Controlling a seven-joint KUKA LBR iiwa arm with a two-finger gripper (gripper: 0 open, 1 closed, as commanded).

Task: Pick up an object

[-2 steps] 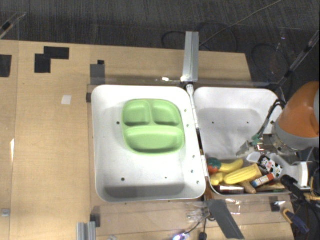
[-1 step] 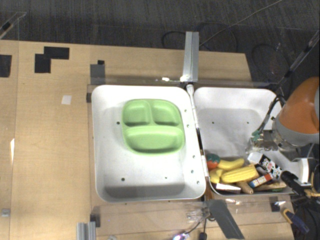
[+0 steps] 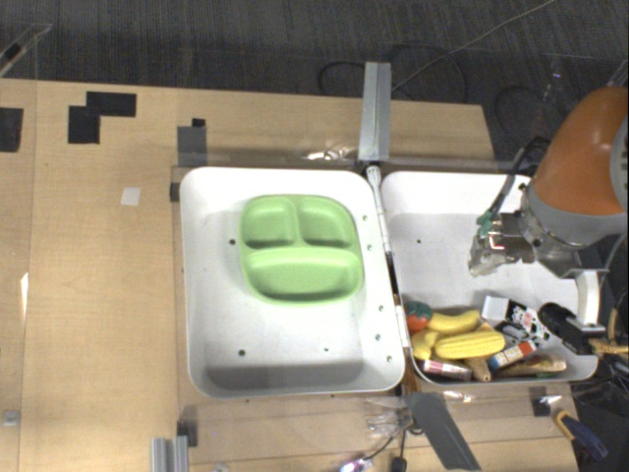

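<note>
Well, my gripper [image 3: 488,249] hangs over the right bin [image 3: 442,205] — jaw state I can't tell. The toys [image 3: 472,344] lie heaped at its near edge — I'd probably close on nothing.

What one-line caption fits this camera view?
KUKA arm's gripper hovers over the right bin above a heap of small objects; a green divided plate lies in the left bin.

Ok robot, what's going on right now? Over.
Gripper above right bin, nothing visibly held. Toy pile in near corner, untouched. Green tray in left bin.
</note>
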